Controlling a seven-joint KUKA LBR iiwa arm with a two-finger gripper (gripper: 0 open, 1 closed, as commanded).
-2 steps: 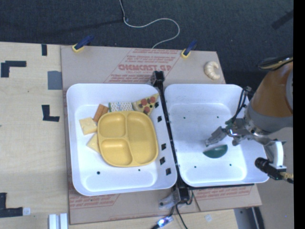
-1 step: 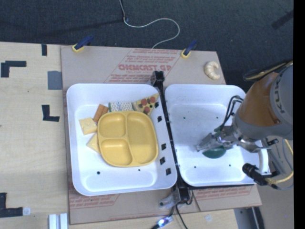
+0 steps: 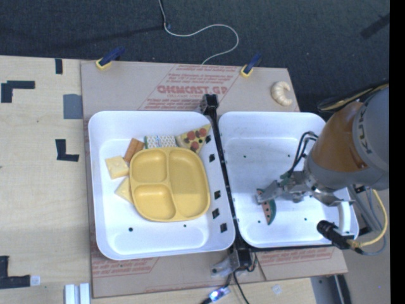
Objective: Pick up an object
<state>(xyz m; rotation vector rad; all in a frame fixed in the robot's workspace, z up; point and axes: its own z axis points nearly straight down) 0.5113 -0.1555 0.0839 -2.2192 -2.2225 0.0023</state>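
Arm: the grey KUKA arm (image 3: 354, 151), with its orange band, reaches in from the right edge and bends down over the right bin.
Tool: the tool (image 3: 266, 198) sits low in the right bin, near its middle, its tip pointing toward the left; whether it is spread or pressed together I cannot tell, since the tip is small and blurred against the white.
Watermelon slice: a small toy watermelon slice (image 3: 270, 211), red with a green rind, lies on the floor of the right bin, just below the tool tip and touching it or very close to it; whether it is pinched I cannot tell.
Right bin: the shallow white right bin (image 3: 253, 138) stands beside the left bin, their walls meeting along a dark divider.
Left bin: the white left bin (image 3: 104, 170) carries a heap of toy food.
Yellow plate: a yellow plate (image 3: 169, 183) with three compartments lies in the middle of the left bin, over some of the other pieces.
Crackers: pale square crackers (image 3: 117, 166) and a brown piece (image 3: 133, 148) poke out at the plate's left edge.
Pizza slice: a pizza slice (image 3: 195, 137) shows at the plate's upper right, close to the divider.
Surface: the wooden surface (image 3: 38, 189) bears a cardboard sheet (image 3: 190, 90) under both bins.
Pale object: a small pale rounded object (image 3: 282, 92) rests on the cardboard's upper right corner, well apart from the bins.
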